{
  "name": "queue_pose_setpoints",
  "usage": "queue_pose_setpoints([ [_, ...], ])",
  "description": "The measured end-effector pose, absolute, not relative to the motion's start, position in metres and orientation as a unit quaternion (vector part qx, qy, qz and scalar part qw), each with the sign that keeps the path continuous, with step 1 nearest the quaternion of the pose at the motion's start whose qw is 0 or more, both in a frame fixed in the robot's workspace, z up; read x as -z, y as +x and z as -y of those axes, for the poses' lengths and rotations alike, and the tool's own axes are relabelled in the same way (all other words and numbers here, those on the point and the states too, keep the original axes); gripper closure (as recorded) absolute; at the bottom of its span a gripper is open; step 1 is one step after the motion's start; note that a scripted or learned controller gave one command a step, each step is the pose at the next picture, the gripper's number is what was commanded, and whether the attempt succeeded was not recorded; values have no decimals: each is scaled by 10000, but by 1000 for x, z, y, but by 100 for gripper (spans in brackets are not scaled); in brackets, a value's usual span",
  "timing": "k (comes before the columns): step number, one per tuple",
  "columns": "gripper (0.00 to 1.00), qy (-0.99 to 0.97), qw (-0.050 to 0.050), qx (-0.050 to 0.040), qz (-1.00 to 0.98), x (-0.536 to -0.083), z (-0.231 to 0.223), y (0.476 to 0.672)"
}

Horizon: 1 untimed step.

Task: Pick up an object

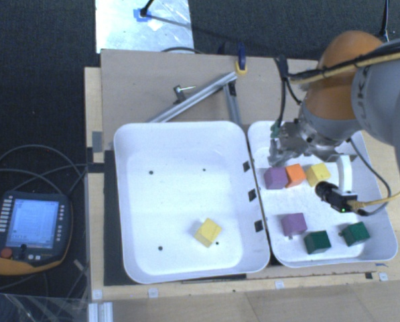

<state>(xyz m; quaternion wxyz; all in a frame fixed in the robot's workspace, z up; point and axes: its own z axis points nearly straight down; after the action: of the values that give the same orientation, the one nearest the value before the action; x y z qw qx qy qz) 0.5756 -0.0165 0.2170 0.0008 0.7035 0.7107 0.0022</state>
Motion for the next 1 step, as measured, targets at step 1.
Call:
queue_pose_setpoints([
  [1,100,7034,3,-19,-7108,-214,-28,599],
])
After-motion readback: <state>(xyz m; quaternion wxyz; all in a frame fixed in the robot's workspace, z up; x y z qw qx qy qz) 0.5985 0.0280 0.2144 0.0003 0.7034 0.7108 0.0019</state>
